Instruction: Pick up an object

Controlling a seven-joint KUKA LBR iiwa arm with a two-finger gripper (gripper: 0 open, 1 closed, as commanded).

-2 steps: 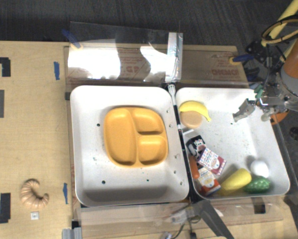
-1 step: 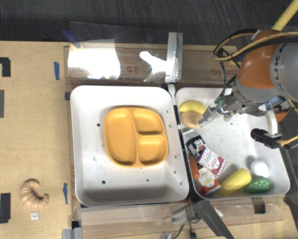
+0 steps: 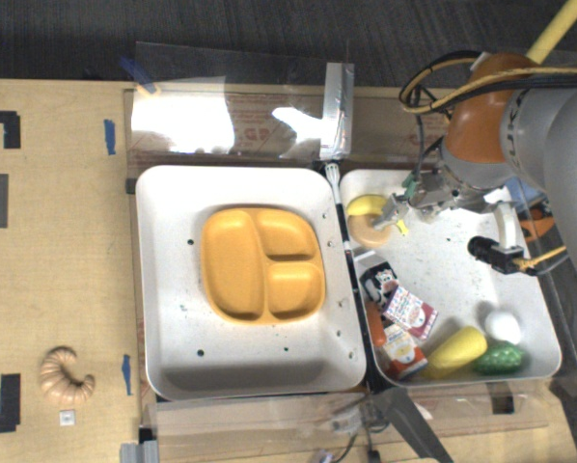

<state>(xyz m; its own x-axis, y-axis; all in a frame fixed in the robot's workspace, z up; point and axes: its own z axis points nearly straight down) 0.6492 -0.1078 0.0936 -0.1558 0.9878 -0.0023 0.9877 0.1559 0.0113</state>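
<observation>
I see tool (image 3: 401, 208) low over yellow object (image 3: 366, 214) near right bin (image 3: 535, 302) wall; grip state unclear; wall contact may spoil pick

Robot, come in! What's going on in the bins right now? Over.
Pincer low in right bin, beside yellow toy. Nothing seen held. Toys piled at near edge. Yellow tray in left bin.
</observation>
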